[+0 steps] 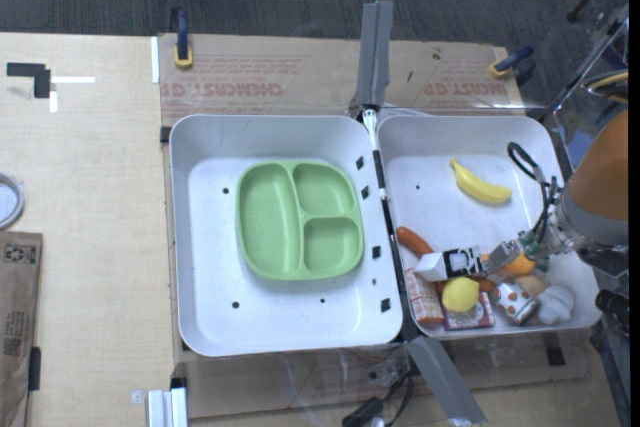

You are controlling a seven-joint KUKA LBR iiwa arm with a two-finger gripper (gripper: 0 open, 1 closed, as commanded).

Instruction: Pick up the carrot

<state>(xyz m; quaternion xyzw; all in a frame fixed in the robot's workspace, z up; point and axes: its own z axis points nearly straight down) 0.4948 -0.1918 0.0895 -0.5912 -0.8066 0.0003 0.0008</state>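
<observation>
Orange and tapering, the carrot (516, 264) is lying in the right-hand white bin (437, 147), near that bin's right wall and toward its front. The claw (527, 248) is sitting right at the carrot, its tips touching or just over the upper left end of it, with the arm (605, 183) reaching in from the right above. Whether the claw is gripping the carrot or merely resting against it, and how far it is parted, I cannot tell, since the parts are small and overlapping there.

Just left of the carrot, a small white carton with a dark label (452, 263) is lying on its side. A yellow lemon (460, 295) is resting in front of the carton on a flat packet (438, 311). A red-orange sausage-shaped piece (414, 241) is lying against the bin's left wall. A banana (480, 183) is sitting well apart from the claw, toward the back of the bin. Pale rounded items (553, 303) are crowding the front right corner, beside the carrot.

On the tabletop (80, 175), the left-hand bin (195, 245) is holding a green divided plate (299, 218).
</observation>
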